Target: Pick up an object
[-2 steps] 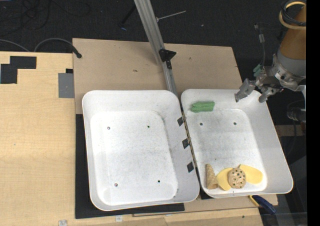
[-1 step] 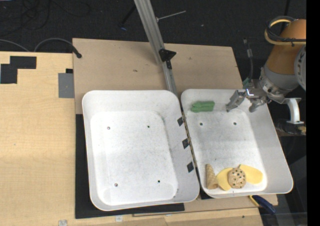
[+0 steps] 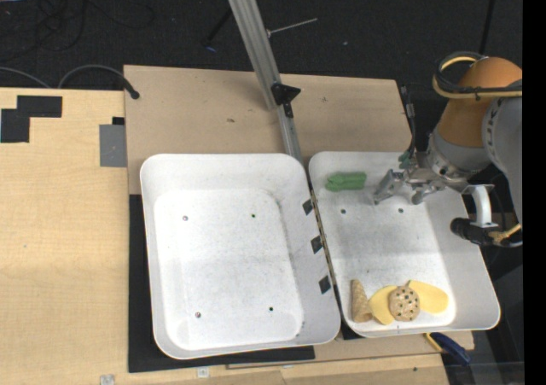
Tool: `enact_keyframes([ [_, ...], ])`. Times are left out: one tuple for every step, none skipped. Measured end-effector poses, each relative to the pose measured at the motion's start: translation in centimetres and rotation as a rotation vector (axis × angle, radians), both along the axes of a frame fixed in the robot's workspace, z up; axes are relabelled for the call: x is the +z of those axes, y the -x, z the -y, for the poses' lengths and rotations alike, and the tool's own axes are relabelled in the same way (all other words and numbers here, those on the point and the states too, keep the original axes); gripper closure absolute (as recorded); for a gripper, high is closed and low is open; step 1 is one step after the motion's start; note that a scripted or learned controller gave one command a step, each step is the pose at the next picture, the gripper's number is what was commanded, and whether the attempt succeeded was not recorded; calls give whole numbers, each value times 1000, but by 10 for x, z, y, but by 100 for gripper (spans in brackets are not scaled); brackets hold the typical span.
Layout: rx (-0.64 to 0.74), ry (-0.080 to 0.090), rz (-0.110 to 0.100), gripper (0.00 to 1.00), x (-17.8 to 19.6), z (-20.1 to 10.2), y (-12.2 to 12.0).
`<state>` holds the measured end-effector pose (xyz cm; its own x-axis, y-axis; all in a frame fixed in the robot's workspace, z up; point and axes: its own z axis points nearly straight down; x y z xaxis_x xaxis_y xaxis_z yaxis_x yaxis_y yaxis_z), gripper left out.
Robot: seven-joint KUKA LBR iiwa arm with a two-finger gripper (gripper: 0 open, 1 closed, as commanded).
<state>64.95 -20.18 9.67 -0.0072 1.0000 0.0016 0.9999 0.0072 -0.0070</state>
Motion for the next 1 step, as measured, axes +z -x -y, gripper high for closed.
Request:
enact_keyframes([
  [1, 1, 5, 100, 14, 0, -1],
])
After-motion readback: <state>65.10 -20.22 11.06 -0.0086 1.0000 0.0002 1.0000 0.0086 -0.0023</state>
